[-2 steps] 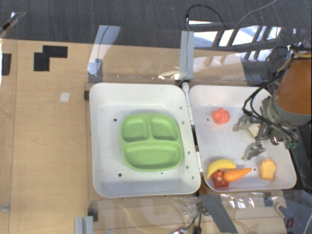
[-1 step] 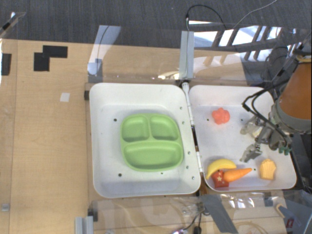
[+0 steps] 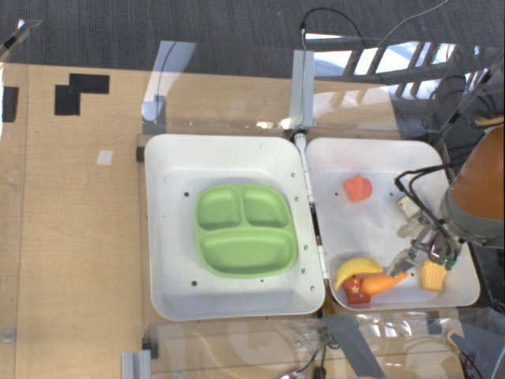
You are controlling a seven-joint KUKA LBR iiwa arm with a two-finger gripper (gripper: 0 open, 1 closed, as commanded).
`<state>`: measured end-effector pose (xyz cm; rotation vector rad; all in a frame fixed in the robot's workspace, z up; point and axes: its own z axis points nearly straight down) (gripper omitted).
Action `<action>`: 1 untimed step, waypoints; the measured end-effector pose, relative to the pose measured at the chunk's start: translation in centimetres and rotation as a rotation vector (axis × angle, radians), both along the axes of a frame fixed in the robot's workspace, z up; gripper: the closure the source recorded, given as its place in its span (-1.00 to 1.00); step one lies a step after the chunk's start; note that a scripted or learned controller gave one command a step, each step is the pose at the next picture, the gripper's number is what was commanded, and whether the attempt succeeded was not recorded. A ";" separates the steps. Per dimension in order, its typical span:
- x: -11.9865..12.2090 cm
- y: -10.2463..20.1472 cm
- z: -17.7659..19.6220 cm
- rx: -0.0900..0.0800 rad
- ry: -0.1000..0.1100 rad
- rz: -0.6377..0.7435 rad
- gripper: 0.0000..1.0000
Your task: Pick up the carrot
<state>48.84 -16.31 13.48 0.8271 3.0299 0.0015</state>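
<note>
No readable text anywhere in this shot: no labels, brands or numbers on either white bin (image 3: 166, 235), nothing printed on the green divided plate (image 3: 245, 229). To the upper left of the left bin, the bench (image 3: 71, 212) carries plain black block shapes (image 3: 79, 91), and those are marks, not letters or digits.

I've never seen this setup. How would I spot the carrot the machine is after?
Look in the right-hand white bin, down at its near edge, where a few toy foods cluster. The carrot lies there on its side, just below the gripper. It is the only long, tapered orange piece, between a curved yellow banana, a small red item and a yellow chunk.
</note>
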 end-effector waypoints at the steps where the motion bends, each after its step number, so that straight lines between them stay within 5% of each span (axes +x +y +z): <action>1: 0.0 0.5 -0.9 0.000 0.001 -0.461 -1.00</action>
